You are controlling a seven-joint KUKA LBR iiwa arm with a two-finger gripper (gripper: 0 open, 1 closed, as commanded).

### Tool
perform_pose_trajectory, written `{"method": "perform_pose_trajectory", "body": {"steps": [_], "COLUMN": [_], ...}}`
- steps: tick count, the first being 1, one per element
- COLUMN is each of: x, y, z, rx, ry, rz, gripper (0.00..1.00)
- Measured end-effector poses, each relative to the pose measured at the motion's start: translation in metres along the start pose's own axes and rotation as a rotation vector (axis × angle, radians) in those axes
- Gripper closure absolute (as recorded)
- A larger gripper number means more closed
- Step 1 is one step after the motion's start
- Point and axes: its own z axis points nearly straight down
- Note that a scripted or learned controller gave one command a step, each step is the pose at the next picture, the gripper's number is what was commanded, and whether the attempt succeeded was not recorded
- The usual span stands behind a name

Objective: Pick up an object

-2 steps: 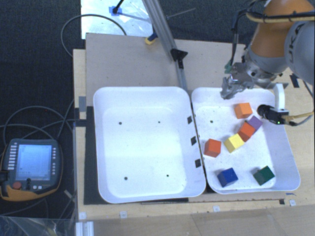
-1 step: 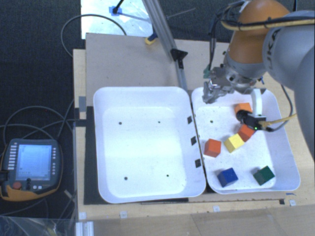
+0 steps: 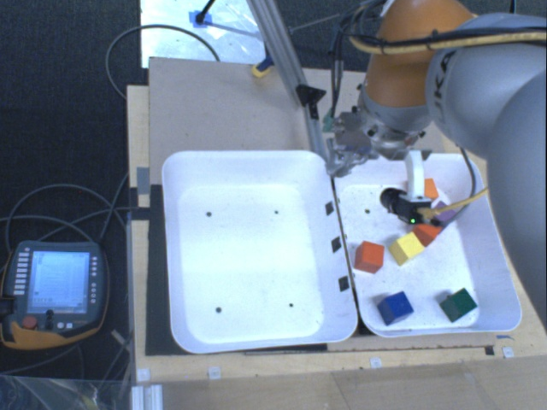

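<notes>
Grey arm [image 3: 500,92], orange band [image 3: 420,37]

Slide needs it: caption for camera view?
Gripper over the right bin's far left corner, coloured blocks lying nearer the camera.

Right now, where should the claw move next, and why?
Probably slide it toward the front, over the orange block: the claw hangs at the right bin's back corner, beside the left bin, while that block lies farther forward.
</notes>
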Motion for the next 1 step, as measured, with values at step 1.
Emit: {"method": "perform_pose_trajectory", "body": {"steps": [1], "x": [0.0481], "y": [-0.0028], "z": [0.0141], "rx": [0.002], "ry": [0.000], "rz": [0.001], "gripper": [1.00]}}
